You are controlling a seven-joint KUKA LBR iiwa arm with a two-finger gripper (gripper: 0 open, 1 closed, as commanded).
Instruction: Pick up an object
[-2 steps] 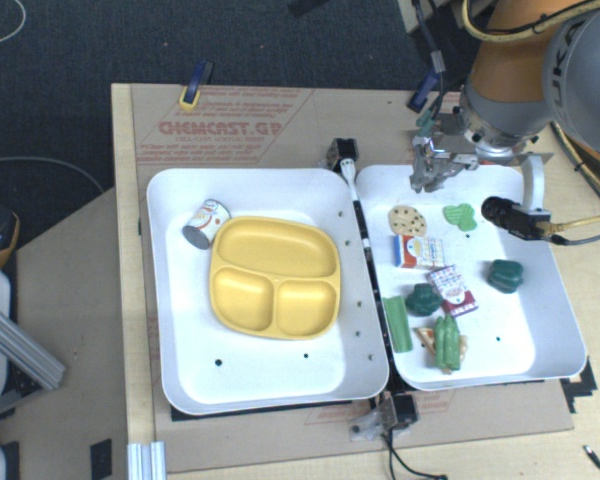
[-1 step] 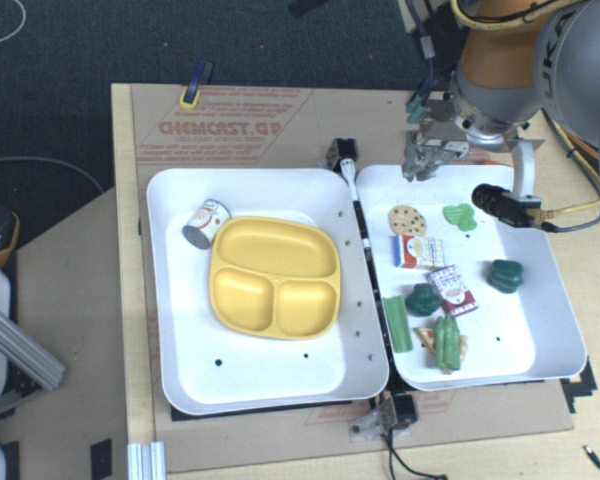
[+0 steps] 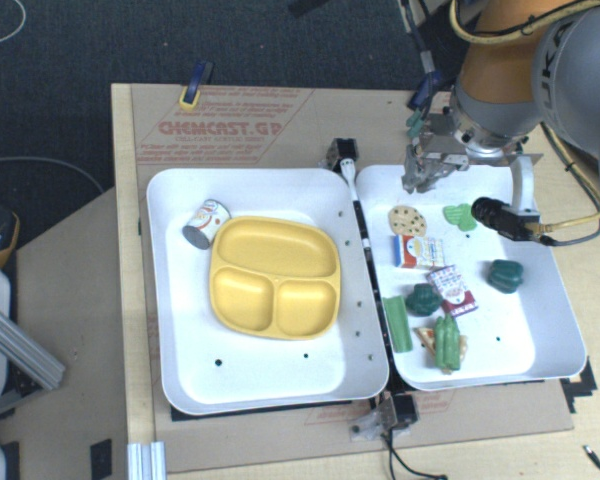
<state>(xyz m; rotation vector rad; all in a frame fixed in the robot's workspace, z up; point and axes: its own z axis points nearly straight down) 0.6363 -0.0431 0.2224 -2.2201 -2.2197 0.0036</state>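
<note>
End effector [image 3: 421,175] apparently unladen, above cookie [image 3: 407,219].

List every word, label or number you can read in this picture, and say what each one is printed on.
"CHEMCAST GP" in red, on the brown sheet of masking paper under the bins; the smaller red lines around it are too blurred to read.
Small white tin can: label too small to read.
Red and white snack packets: print unreadable.
</note>
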